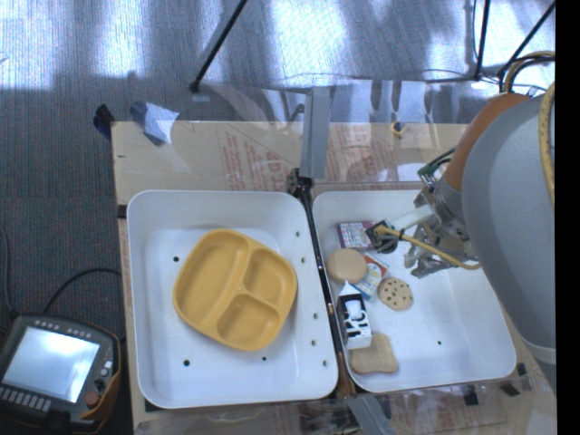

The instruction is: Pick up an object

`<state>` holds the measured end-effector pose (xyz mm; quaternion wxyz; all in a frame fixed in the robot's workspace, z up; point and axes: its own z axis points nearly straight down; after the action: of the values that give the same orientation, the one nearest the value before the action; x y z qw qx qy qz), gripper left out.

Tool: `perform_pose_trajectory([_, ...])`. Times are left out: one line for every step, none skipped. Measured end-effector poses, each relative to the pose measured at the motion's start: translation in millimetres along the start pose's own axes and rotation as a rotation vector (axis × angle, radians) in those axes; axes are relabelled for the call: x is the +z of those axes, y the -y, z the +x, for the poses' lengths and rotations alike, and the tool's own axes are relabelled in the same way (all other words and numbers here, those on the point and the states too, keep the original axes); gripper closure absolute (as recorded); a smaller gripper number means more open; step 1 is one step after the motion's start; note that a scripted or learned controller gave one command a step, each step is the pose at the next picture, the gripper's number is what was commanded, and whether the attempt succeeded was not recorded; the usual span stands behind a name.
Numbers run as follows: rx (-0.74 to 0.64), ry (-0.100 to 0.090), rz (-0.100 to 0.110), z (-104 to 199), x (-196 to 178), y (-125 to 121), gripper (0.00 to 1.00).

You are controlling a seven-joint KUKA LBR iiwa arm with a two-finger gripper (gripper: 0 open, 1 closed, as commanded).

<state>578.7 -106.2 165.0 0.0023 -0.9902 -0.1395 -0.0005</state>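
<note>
Hovering over the right bin [471,352], the gripper [426,259], its fingers' spread impossible to tell, hung just right of the chocolate-chip cookie [395,294].

You see a yellow divided plate [235,288] in the left bin [145,234]; the gripper [424,263] hangs over cookies [395,294] in the right bin [471,333].
</note>
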Motion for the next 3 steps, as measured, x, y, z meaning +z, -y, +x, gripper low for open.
perform_pose_trajectory([0.072,-0.004,-0.008,50.8,71.0,-2.3,1.0])
perform_pose_trajectory([0.073,-0.001,-0.002,66.2,-23.2,57.2,1.0])
perform_pose_trajectory([0.028,0.004,-0.004,43.0,-79.3,46.2,1.0])
